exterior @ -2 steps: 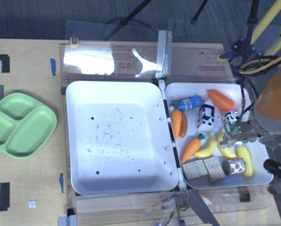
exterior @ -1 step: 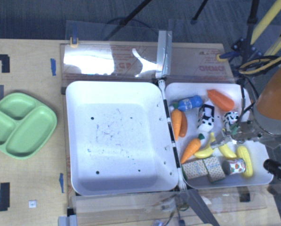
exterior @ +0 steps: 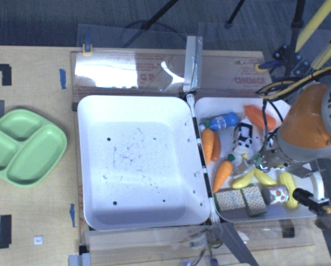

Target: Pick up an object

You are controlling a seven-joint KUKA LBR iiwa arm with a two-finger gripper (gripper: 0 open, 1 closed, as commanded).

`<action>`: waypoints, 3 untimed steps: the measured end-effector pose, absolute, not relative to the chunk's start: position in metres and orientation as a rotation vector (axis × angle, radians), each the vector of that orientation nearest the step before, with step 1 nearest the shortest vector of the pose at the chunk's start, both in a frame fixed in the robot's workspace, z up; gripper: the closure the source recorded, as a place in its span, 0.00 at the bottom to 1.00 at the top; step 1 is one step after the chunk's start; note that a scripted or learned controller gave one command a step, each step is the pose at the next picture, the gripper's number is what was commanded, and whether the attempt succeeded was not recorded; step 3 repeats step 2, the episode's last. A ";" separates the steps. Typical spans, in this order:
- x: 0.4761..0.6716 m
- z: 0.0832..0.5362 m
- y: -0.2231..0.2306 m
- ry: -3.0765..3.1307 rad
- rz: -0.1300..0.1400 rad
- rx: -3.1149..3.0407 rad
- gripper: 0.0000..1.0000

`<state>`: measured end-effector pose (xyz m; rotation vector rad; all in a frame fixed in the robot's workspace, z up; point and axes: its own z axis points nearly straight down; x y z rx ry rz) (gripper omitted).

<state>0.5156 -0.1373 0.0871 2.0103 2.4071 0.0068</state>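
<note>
Fingers are hiding under the wrist, can't tell open or shut, as gripper (exterior: 263, 160) is hanging over banana (exterior: 247, 178) in right bin (exterior: 226, 101), nothing visibly lifted yet.

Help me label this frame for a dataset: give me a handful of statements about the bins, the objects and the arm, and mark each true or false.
1. The toys lie in the right bin. True.
2. The green divided plate sits inside the left bin. False: it rests on the wooden bench, left of both bins.
3. Two orange carrots lie near the right bin's left wall. True: the second carrot lies just below the first.
4. The blue bottle lies at the near edge of the right bin. False: it lies toward the far edge, above the carrots.
5. The arm hangs over the left bin. False: it is over the right bin.
</note>
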 end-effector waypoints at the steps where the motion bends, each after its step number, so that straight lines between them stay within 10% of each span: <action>1: 0.517 0.097 -0.138 2.402 0.012 2.010 1.00; 2: 0.595 0.185 -0.074 2.545 0.002 1.839 1.00; 3: 0.595 0.185 -0.074 2.545 0.002 1.839 1.00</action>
